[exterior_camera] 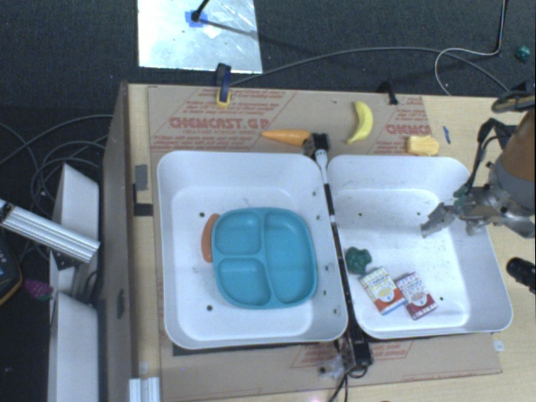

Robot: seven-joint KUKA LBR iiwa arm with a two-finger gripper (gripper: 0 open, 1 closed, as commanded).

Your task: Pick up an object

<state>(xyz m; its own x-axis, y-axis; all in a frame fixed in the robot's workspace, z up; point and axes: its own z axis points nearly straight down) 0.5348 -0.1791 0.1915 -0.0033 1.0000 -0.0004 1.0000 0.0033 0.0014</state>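
Note:
The right bin [469, 174] holds a small green lump [358, 260] near its left wall. Two little cartons lie at its front: an orange-and-white one [379, 289] and a red one [416, 295]. My gripper [456, 222] hangs over the right side of this bin, up and to the right of the cartons. Its fingers [435, 219] are spread open with nothing between them. In the left bin [180, 174] a blue divided plate [264, 256] lies flat, and an orange sausage [207, 236] rests against its left edge.
On the cardboard behind the bins lie a carrot [286, 136], a banana [362, 121] and a yellow block [423, 146]. A black clamp [319, 146] sits on the seam between the bins. Cables run along the bench's far and left sides.

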